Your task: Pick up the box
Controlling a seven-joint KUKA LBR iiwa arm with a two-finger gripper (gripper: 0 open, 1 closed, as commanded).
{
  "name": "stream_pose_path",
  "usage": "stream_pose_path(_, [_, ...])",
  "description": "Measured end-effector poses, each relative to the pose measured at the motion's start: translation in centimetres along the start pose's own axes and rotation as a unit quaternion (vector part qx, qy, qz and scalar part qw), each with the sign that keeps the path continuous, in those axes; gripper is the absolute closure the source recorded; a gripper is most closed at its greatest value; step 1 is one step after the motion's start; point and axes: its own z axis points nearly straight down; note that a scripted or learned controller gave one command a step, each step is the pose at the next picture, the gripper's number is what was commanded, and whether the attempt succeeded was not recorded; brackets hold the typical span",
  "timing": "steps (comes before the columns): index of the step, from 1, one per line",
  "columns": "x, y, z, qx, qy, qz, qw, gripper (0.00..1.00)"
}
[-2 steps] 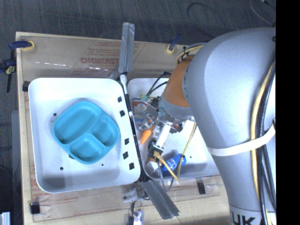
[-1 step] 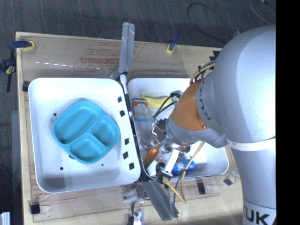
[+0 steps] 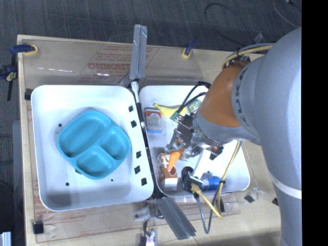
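- Two white bins are seen side by side on the tabletop (image 3: 77,60): left bin (image 3: 46,188), right bin (image 3: 241,176).
- A blue tray (image 3: 95,143) with three compartments is laid in the left bin, tilted, near its middle.
- The arm (image 3: 266,94) is reached in from the right, over the right bin; the orange band (image 3: 220,99) is seen above the wrist.
- The gripper (image 3: 187,140) is placed low over the middle of the right bin, pointed toward the divider between the bins.
- State of the fingers: cannot be told, since they are hidden among wrist hardware and cables.
- The box (image 3: 153,121), small, with a white, red and blue label, is found in the right bin's upper-left part, just beside the divider, lying flat.
- The box is set apart from the gripper, to its left and slightly above in the view; no contact is seen.
- A yellow item (image 3: 165,109) is seen just right of the box, partly covered by the wrist.
- An orange item (image 3: 173,160) is seen below the gripper, near an orange-brown packet (image 3: 165,164).
- A white item (image 3: 170,181) is seen at the lower-left of the right bin.
- A blue-and-black part (image 3: 207,182) is seen near the lower edge of the right bin, with a yellow cable (image 3: 225,176) beside it.
- Blue clamps (image 3: 23,49) are fixed at the tabletop's left edge.
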Motion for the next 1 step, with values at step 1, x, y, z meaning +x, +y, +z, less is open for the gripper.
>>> stream_pose_path(1, [0.04, 0.03, -0.68, 0.004, -0.002, -0.004, 1.0, 1.0])
